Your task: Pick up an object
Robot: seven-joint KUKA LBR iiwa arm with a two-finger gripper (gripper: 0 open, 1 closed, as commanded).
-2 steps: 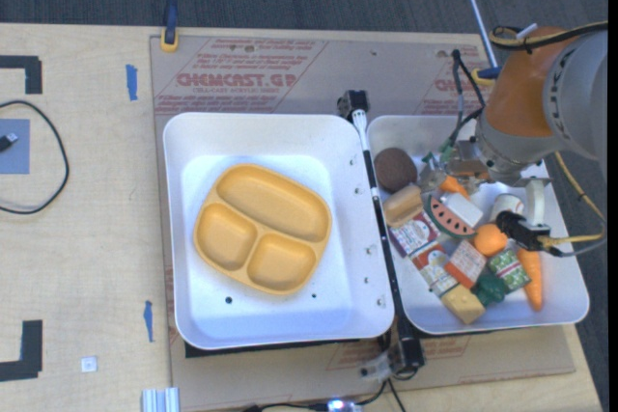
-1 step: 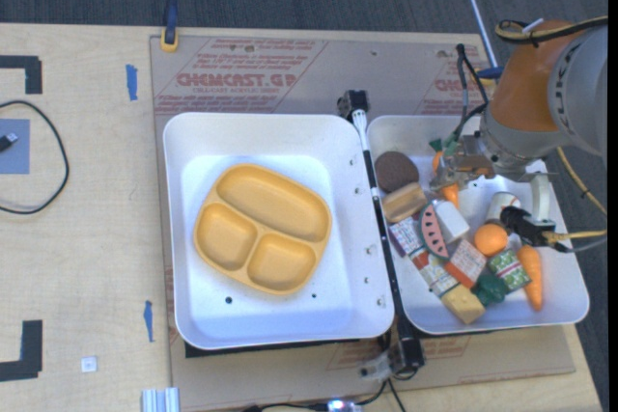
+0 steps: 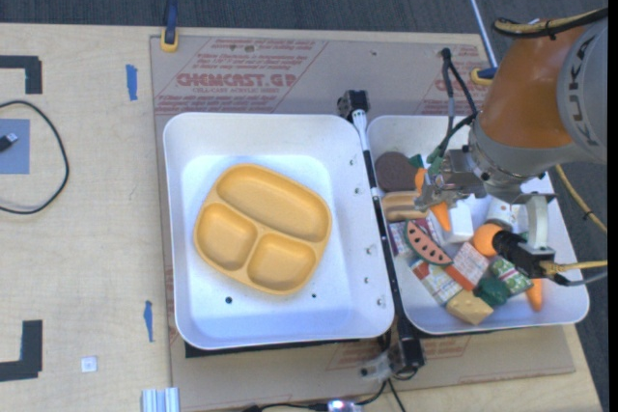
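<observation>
Toy food pile [image 3: 463, 256] in right bin [image 3: 570, 309] — partly hidden under arm [image 3: 536, 101], jaws' [image 3: 446, 183] state unclear, yellow tray [image 3: 263, 227] left.

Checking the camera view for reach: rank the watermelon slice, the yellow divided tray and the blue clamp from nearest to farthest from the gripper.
1. watermelon slice: just below the gripper, right bin.
2. yellow divided tray: left bin.
3. blue clamp: bench's far left corner.

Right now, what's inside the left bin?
The left bin holds one yellow divided tray with three compartments, lying flat and nothing visible in them. Whatever might sit beneath the tray is covered. The toy food pile is in the right bin.
</observation>
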